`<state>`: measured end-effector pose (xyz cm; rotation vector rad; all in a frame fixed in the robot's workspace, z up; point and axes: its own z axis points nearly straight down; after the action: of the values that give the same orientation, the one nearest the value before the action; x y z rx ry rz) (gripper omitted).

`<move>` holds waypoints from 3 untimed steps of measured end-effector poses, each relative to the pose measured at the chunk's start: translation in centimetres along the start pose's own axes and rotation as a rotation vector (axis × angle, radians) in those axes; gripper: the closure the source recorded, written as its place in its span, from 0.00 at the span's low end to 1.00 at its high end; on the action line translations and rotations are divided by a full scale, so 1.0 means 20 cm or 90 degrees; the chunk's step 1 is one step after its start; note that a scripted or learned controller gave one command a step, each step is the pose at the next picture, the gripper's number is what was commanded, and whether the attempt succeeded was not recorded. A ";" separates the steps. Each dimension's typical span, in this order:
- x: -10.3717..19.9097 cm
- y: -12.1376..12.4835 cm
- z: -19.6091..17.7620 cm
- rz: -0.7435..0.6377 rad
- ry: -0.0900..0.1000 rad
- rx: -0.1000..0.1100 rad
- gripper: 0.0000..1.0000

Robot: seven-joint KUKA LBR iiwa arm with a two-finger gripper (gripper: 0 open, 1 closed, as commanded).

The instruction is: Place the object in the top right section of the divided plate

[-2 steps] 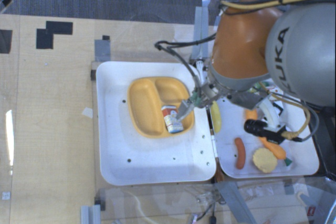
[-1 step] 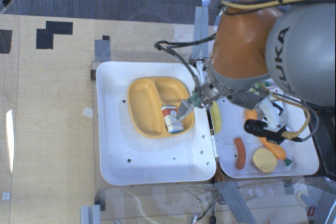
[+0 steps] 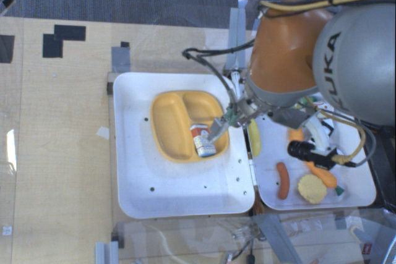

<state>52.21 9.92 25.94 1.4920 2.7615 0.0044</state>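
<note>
Nearest me on the right, in the right bin (image 3: 365, 195), lie a sausage (image 3: 283, 180), a pale round piece (image 3: 312, 189), a carrot (image 3: 323, 173) and a banana (image 3: 254, 138) against the bin's left wall; none of these is in my way, though my cables hang close over them and could drag one. Across the divide, in the left bin (image 3: 136, 188), sits the yellow plate (image 3: 184, 125). My claw (image 3: 209, 141) is down in its near right section, right at a small can (image 3: 202, 140) with a red and white label that lies tilted there. Whether I am clenched on the can or released from it I cannot tell; the tips and the can blur together. That is the main risk: if my hold is only on an edge, a lift could let the can slip back or roll over the rib into the left section. The far right section (image 3: 199, 105), just beyond, looks bare, so the carry is short, but a low carry could catch the rib and shove the plate.
</note>
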 end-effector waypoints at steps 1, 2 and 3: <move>0.00 0.00 0.00 0.000 0.000 0.000 0.00; 0.00 0.00 0.00 0.000 0.000 0.000 0.00; 0.00 0.00 0.00 0.000 0.000 0.000 0.00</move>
<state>52.21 9.92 25.94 1.4920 2.7616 0.0043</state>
